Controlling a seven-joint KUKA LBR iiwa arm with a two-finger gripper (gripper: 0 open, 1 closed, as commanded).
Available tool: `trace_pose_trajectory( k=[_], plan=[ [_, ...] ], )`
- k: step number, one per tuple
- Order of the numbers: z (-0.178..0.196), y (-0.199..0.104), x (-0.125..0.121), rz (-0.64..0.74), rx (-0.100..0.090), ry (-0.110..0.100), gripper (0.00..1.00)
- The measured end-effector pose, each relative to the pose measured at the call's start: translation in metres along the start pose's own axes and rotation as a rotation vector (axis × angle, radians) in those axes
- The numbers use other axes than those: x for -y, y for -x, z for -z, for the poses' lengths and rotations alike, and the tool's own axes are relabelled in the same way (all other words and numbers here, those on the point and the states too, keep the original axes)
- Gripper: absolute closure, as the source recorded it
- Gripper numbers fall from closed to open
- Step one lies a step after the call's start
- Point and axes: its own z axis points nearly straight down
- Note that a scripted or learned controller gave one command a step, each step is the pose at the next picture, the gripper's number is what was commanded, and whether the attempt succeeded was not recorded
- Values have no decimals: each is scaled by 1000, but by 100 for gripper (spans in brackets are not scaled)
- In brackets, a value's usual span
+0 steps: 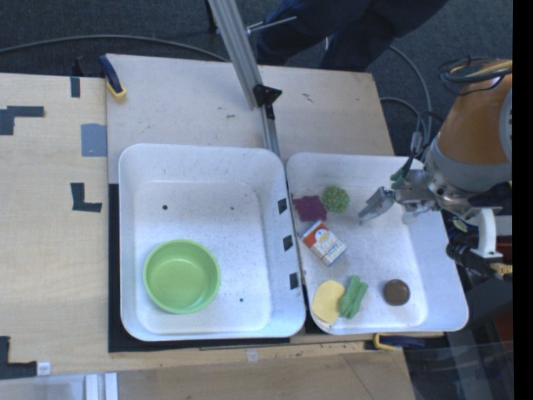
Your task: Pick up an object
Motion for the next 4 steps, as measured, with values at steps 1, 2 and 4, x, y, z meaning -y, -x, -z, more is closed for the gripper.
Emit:
trace_pose_trajectory(
  k=[1,2,4],
  plan=[
    [0,0,0,0,0,0,0],
    [-64,1,-2,-1,0,-6,0],
    [-117,3,-9,0,-1,11,0]
  ],
)
